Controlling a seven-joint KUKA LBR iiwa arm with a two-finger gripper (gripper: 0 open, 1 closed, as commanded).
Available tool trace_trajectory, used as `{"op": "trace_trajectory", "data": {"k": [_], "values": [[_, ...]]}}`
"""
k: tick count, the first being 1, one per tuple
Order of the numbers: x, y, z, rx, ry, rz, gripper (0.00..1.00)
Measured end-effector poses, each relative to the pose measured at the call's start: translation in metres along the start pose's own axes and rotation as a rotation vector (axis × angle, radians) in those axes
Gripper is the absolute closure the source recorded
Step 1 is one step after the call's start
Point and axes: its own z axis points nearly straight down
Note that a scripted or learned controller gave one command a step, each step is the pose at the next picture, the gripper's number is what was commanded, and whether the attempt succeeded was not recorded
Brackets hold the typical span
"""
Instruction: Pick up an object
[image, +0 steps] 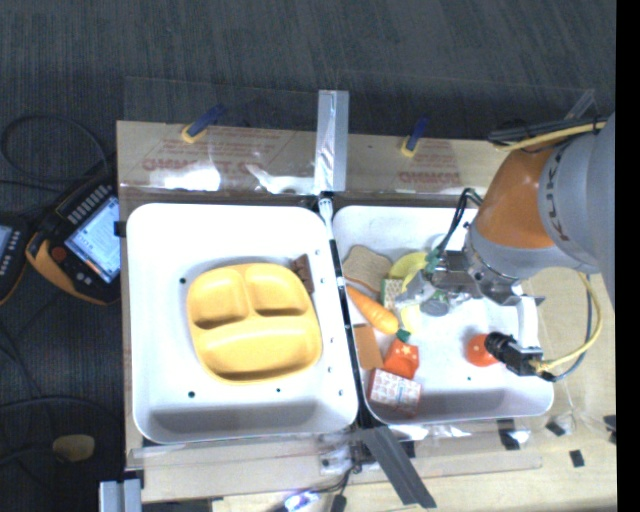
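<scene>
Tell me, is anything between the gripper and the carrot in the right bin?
Nothing visible blocks it. The gripper hangs just right of the carrot, with the yellow piece beside it, not between them.

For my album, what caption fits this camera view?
Robot pincer dips among toy food in the right bin; yellow tray waits left.
</scene>
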Motion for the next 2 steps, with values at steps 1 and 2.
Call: {"op": "trace_trajectory", "data": {"k": [1, 2], "values": [[0.060, -0.002, -0.048, 0.001, 0.000, -0.025, 1.00], [0.105, 0.003, -0.038, 0.003, -0.002, 0.167, 1.00]]}}
